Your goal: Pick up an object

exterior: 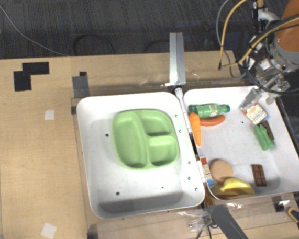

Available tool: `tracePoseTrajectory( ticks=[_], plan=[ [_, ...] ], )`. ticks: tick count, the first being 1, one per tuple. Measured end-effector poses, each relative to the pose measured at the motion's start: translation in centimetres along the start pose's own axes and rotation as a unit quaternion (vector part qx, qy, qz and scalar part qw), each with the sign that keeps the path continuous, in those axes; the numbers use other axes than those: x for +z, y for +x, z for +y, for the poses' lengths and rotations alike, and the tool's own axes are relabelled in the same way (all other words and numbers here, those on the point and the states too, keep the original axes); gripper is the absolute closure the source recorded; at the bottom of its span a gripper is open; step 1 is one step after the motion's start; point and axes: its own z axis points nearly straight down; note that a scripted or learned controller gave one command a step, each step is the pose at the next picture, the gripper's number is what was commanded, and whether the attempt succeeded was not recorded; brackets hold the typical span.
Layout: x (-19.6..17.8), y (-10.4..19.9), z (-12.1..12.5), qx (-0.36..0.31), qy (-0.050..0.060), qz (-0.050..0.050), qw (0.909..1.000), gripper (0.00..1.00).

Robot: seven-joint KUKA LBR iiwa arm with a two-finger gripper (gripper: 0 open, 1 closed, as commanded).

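The right bin (235,139) holds several small objects. A green bottle (210,109) lies on its side at the back left, with a carrot (195,128) and an orange piece (213,121) beside it. A small white and orange packet (256,114) sits near the back right, with a green stick (264,137) and a dark bar (268,130) just in front of it. A round brown piece (221,168), a banana (235,187) and a chocolate bar (258,174) lie near the front edge. My gripper (260,96) hangs over the bin's back right corner, just above the packet.
The left bin (101,189) holds a green divided plate (144,137). A metal post (177,58) stands behind the wall between the bins. Yellow and black cables (235,24) loop from the arm at the upper right. Wooden bench surface (33,169) lies to the left.
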Motion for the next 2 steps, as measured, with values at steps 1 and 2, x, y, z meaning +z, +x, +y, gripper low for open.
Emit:
tracePoseTrajectory(
  ticks=[1,2],
  plan=[
    [9.9,-5.5,13.9,-0.022,-0.001,0.002,0.9998,0.00],
    [9.9,-11.3,11.5,0.081,0.004,0.005,0.9967,0.00]
  ],
)
